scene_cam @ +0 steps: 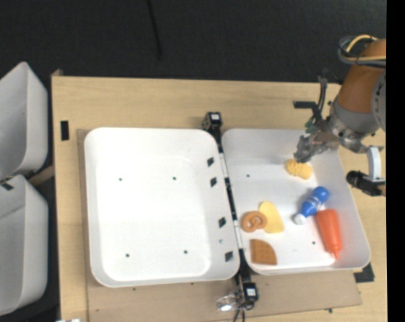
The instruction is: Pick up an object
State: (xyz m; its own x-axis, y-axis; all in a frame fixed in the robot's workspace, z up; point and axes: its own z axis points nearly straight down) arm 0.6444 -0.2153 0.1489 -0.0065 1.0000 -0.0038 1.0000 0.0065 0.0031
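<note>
Here, item by item, is what I have on my screen.

Bench [148,102]: a tan board that carries two shallow white bins side by side.

Left bin [95,200]: white, with a few small dark dots on its floor.

Right bin [256,146]: white, and every loose piece lies in it.

Arm [358,92]: grey with an orange band, entering from the right of my view over the far right corner of the right bin.

Gripper [305,149]: low over the far part of the right bin, tip directly above the near-top edge of the yellow piece. I cannot tell how the tool is set, and I cannot tell whether it touches that piece.

Yellow piece [300,170]: small, lumpy, pale yellow, on the bin floor just under the gripper tip. Nothing I see is lifted; it lies on the white floor.

Blue and white bottle [311,204]: lying tilted, white cap toward the bin's middle, near the right wall.

Orange carrot-like piece [330,231]: lying lengthwise along the right wall, just beside the bottle.

Yellow wedge [271,218]: flat, near the bin's middle.

Orange ring [253,222]: curled, touching the wedge's left side.

Brown piece [263,252]: flat, toast-coloured, by the near wall, just below the ring.
</note>
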